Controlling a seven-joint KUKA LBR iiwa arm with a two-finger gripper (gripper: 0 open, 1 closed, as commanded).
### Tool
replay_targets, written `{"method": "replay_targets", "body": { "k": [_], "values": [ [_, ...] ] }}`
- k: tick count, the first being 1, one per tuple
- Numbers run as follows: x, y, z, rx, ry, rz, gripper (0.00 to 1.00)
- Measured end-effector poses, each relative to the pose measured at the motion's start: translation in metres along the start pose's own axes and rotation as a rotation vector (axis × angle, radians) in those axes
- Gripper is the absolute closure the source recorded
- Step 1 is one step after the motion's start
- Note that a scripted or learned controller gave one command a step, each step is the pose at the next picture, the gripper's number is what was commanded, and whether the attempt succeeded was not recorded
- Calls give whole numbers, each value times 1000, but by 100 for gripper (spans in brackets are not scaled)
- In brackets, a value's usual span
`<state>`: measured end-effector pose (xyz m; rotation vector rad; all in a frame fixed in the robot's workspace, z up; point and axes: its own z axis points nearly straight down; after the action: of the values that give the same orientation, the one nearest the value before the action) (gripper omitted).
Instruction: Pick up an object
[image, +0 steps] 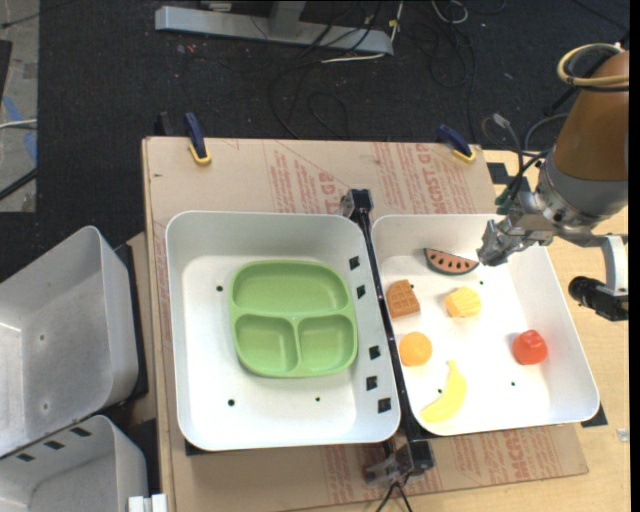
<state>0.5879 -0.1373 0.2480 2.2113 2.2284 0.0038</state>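
— Where is your gripper (493, 248) right now?
— Low over the back of the right bin (560, 395), just beside the right tip of the watermelon slice (450, 262).
— Are its fingers open or closed?
— You cannot tell from this angle.
— What else lies in that bin?
— A waffle (402, 298), a yellow block (462, 302), an orange (415, 348), a banana (446, 394) and a red pepper (530, 346). The left bin (190, 330) holds a green divided tray (294, 317).
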Motion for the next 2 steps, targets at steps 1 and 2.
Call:
{"method": "replay_targets", "body": {
  "k": [1,2],
  "values": [
    [53,8,13,4,1,0,100],
    [103,28,22,2,1,0,100]
  ]
}}
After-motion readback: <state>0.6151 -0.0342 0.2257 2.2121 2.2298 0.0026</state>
